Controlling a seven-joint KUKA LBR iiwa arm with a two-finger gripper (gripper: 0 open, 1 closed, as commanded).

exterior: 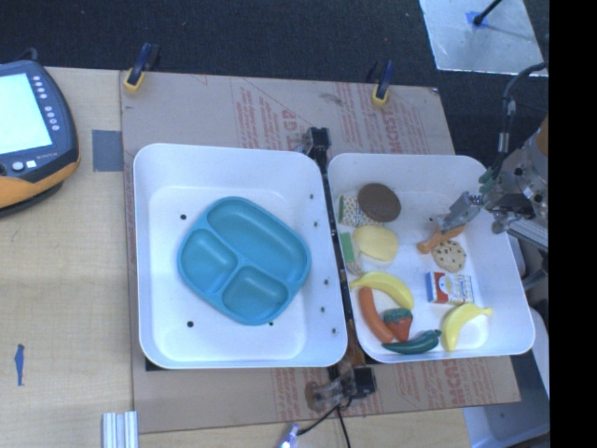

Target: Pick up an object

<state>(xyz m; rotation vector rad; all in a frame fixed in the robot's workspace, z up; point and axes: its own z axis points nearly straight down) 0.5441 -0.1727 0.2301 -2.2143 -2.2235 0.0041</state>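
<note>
The right bin [508, 250] holds several toy foods: a brown round patty [379, 202], a pale yellow round piece [376, 243], a banana [387, 287], an orange sausage [373, 313], a strawberry [399, 323], a green vegetable [410, 344], a second yellow fruit [464, 323], a small carton [450, 287], a cookie [449, 255] and an orange carrot [432, 243]. My gripper [457, 215] hangs low over the bin's upper right part, just above the carrot and cookie. Nothing shows in its grasp.
The left bin [149, 250] carries a blue divided plate [244, 259]. A tablet-like pendant [28, 129] lies on the bench at far left. Clamps [138, 68] [381, 80] sit on the board's back edge.
</note>
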